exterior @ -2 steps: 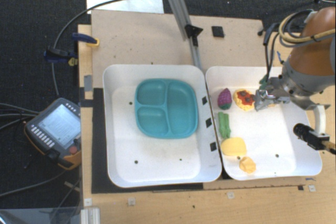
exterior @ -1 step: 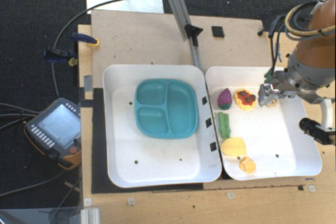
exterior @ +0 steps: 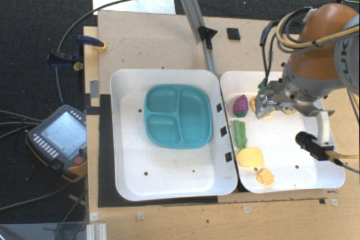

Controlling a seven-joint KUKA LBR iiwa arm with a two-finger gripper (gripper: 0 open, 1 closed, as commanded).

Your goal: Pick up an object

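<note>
- Currently the gripper (exterior: 265, 108) is low in the right bin (exterior: 292, 177), on a small tan object (exterior: 260, 103); how its jaws stand cannot be told.
- Just beside it lie a purple piece (exterior: 241, 105), a green piece (exterior: 240, 134) and two yellow pieces (exterior: 250, 157).
- Judged step: reaching to grasp; next, close and lift.
- Left bin (exterior: 169, 177) holds a teal divided plate (exterior: 179, 116).
- No writing is legible.

- A teal divided plate (exterior: 178, 116) lies flat in the left white bin (exterior: 129, 177).
- A handheld control pendant (exterior: 58, 140) with a lit screen rests on the dark floor, left of the bench (exterior: 146, 42).
- Blue-and-yellow clamps (exterior: 90, 42) grip the bench's left edge.
- A grey metal pole (exterior: 188, 0) slants across the bench top.
- A small black block (exterior: 233, 34) sits near the pole's base.
</note>
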